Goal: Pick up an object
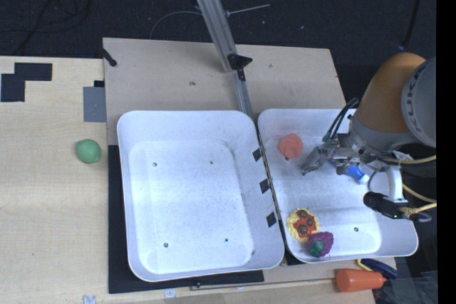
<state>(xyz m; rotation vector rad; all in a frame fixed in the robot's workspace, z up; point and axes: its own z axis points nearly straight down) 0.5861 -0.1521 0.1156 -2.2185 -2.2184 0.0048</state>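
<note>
Nearest edge of desk [43, 174]: orange carrot-shaped toy [360, 279] lying outside the bins. Just inside the right white shallow bin [399, 244], near corner: purple-and-green lumpy toy [319, 244] touching a yellow round toy with red spots [302, 222]. Mid-bin: grey arm with orange band [388, 100] reaches in from the right, wrist tilted low, fingers [311, 164] pointing left toward a pink-red rounded object [290, 146] near the bin's left wall; apart from it. Fingers' opening: cannot tell. Left white bin [132, 126] alongside. Far left on desk: green ball [88, 151].
</note>
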